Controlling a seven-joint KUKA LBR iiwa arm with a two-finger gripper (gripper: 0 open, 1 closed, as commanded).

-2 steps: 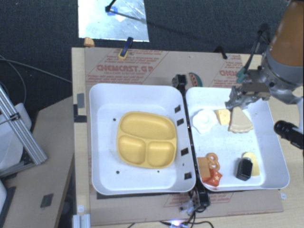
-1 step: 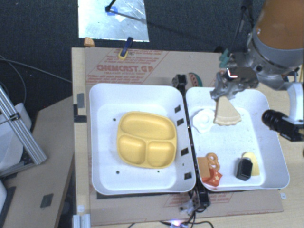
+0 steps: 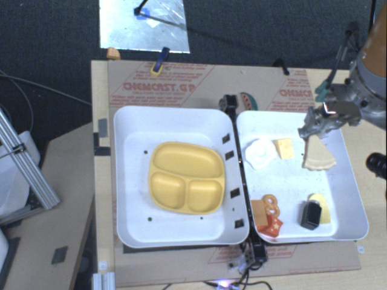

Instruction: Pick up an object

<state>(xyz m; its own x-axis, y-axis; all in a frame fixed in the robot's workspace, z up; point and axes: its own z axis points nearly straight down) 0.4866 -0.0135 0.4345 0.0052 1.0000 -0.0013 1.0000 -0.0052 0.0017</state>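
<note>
My gripper [image 3: 317, 130] hangs over the far right part of the right bin [image 3: 351, 180]. Directly below it is a tan wedge-shaped slice [image 3: 318, 157]; its top edge meets the gripper's tip, and I cannot tell whether it is gripped or lying on the bin floor. Left of the slice are a small yellow block [image 3: 284, 148] and a white round piece [image 3: 260, 153]. Near the bin's front lie an orange and red item [image 3: 269, 214] and a black object [image 3: 311, 215] resting on a yellow piece [image 3: 322, 205].
The left bin [image 3: 130, 162] holds a yellow divided plate [image 3: 185, 177]. A black divider [image 3: 237, 162] runs between the bins. A metal sheet [image 3: 144, 17] lies beyond the bench. An aluminium frame [image 3: 24, 168] stands at the left.
</note>
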